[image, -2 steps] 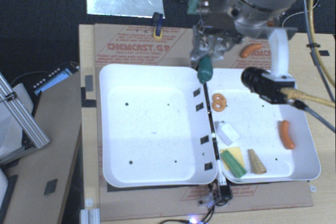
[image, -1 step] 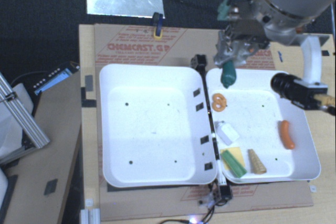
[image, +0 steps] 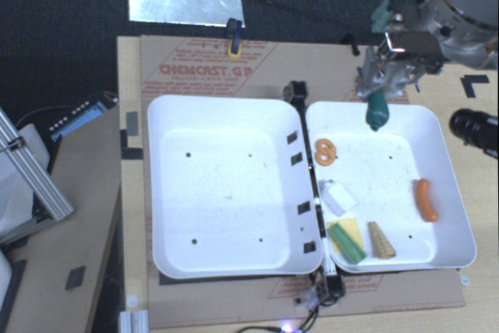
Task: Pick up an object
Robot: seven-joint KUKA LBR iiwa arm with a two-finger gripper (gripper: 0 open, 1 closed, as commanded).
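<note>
Now a teal object (image: 377,112) is held up in the gripper (image: 380,92), apparently clamped, above the right bin (image: 448,168); next, a steady lift is called for.

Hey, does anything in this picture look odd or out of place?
One thing: a teal object hangs from the hand above the right bin's far rim, not lying with the pretzel, sausage and other pieces. Nothing looks spilled or damaged.

two white bins (image: 226,109), seven small objects (image: 425,200)
</note>
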